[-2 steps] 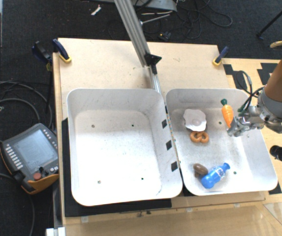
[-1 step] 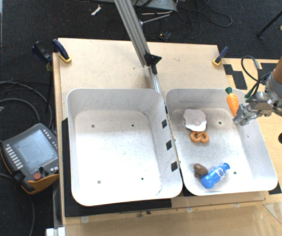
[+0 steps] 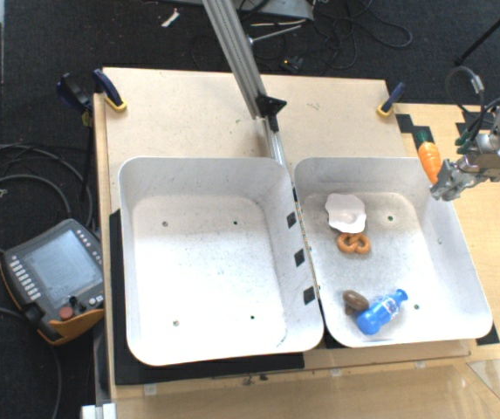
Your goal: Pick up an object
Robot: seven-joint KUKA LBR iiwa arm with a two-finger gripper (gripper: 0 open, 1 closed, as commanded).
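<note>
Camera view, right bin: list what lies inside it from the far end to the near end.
White crumpled piece → orange pretzel-shaped toy → brown lump → blue bottle, the last two almost level, close beside each other.

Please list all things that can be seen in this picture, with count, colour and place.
White bins: 2, white, side by side on the bench; left bin, right bin.
Crumpled white object: 1, white, upper middle of right bin.
Pretzel: 1, orange-brown, just below the white object.
Brown lump: 1, brown, lower part of right bin.
Blue bottle: 1, blue, beside the brown lump.
Orange item: 1, orange, at right bin's upper right rim.
Teach pendant: 1, grey and orange, on the floor at left.
Clamps: 2, yellow-blue, bench's far corners.
Gripper: 1, grey, above right bin's right rim.
</note>
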